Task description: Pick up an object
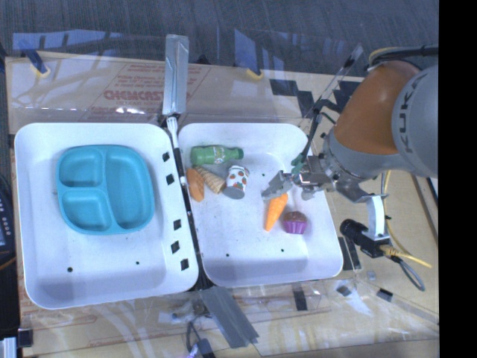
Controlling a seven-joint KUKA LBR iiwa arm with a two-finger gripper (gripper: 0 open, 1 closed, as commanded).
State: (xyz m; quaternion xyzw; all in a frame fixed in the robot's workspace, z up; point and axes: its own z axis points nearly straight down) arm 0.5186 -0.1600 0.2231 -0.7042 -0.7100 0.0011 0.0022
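Camera view, right bin: gripper, fingers spread and grasping nothing, poised directly above orange carrot's top end. Purple cupcake just right of carrot; green bottle, cone and cup lie left

A robotics lab is showing itself here: a grey-and-orange industrial arm is reaching over a bench that is carrying two white bins behind clear taped shielding, with loose cables trailing at the side and grey carpet lying beyond.
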